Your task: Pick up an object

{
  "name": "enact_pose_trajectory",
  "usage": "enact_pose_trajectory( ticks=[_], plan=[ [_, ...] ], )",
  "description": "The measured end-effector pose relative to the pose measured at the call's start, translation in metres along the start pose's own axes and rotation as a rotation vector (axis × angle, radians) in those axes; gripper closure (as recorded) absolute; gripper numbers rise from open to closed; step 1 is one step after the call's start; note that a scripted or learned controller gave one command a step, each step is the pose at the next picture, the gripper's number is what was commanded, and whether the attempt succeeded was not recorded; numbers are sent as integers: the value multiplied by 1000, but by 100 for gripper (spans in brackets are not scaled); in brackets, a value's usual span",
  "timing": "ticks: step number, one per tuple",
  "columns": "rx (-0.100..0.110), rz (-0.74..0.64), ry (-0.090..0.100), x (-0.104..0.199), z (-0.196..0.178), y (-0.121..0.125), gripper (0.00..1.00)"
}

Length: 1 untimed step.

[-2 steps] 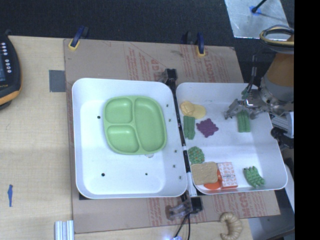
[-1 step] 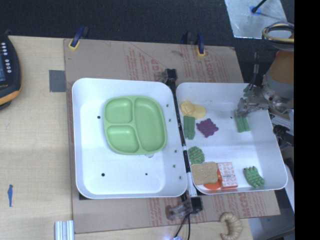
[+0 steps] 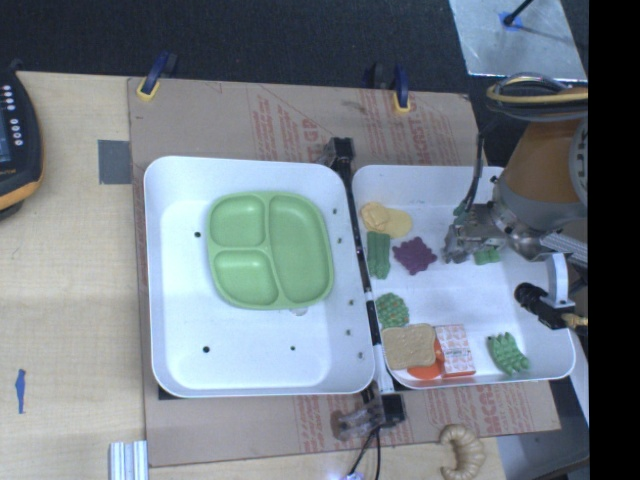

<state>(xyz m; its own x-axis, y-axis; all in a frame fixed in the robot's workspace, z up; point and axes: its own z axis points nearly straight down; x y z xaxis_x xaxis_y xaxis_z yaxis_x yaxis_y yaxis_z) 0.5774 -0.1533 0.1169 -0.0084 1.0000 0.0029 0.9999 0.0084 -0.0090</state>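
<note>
Both white bins (image 3: 160, 268) smooth plastic, slight sheen. Green divided plate (image 3: 270, 250) matt plastic. Brown cardboard sheet (image 3: 260, 128) under bins, dull, printed. Counter (image 3: 60, 298) pale wood-look, smooth. Gripper (image 3: 462, 240) grey metal, arm's orange band (image 3: 540, 158) glossy. Toy foods look rubbery plastic; purple piece (image 3: 413, 256) matt, green bumpy piece (image 3: 391, 309) rough-textured.

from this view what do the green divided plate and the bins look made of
Green divided plate: likely moulded plastic, smooth and matte, with soft rounded compartment ridges. Left bin and right bin: probably thin formed white plastic, slightly glossy, with rounded corners.
</note>
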Motion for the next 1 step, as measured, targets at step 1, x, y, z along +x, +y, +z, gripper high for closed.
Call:
enact_pose_trajectory(
  ticks=[1],
  plan=[
    [-5,4,-3,-3,-1,2,0]
  ],
)
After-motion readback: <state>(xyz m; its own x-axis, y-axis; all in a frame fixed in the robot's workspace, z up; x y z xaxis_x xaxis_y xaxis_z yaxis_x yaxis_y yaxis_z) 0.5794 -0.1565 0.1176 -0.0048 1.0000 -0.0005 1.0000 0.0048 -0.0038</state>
